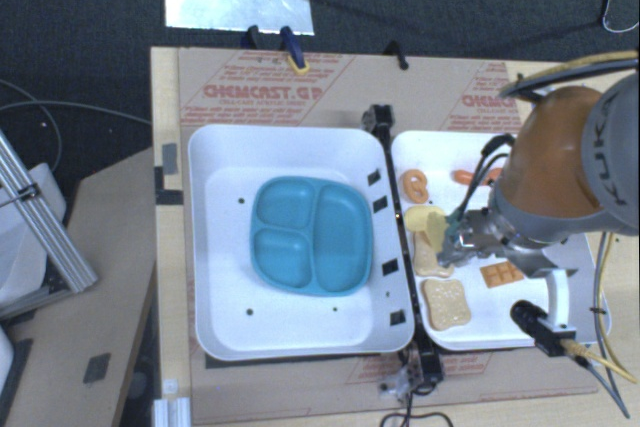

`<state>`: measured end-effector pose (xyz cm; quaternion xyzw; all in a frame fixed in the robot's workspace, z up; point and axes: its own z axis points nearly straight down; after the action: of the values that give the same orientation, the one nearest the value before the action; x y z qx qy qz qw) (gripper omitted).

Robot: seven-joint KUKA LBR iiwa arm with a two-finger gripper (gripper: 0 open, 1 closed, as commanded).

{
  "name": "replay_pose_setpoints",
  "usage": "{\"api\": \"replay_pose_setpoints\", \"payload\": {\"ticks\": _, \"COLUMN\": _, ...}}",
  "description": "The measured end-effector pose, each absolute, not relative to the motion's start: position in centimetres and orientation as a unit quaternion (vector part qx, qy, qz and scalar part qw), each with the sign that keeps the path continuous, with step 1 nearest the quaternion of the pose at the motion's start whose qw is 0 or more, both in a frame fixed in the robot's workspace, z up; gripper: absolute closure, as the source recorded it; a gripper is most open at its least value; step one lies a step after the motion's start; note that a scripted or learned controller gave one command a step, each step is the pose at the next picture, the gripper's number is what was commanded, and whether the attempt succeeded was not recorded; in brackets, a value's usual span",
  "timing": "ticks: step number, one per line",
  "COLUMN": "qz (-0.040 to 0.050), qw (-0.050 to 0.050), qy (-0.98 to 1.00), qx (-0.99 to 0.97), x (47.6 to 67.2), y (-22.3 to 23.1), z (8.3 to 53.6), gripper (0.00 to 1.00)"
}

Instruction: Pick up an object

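Note:
The right white bin [470, 340] holds several small food items: a pretzel [414, 183], a yellow piece [427, 221], a pale flat piece [430, 260], a slice of toast [446, 304], an orange cracker [500, 273] and an orange-red piece [463, 177]. My gripper [452, 243] reaches down into this bin from the right. It sits over the yellow piece and the pale flat piece. The arm's orange band [550, 155] hides much of the bin behind it.
The left white bin [215, 165] holds a blue divided plate [311, 235]. A black divider [392, 215] runs between the two bins. Both bins rest on a cardboard sheet [260, 85]. A metal frame [40, 225] stands off the bench to the left.

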<state>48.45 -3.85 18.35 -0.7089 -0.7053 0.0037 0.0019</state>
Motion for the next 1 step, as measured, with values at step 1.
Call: {"api": "replay_pose_setpoints", "payload": {"ticks": 1, "qz": -0.0010, "qw": 0.000, "qy": -0.709, "qx": -0.705, "x": 48.67, "y": 2.86, "z": 18.42, "gripper": 1.00}}
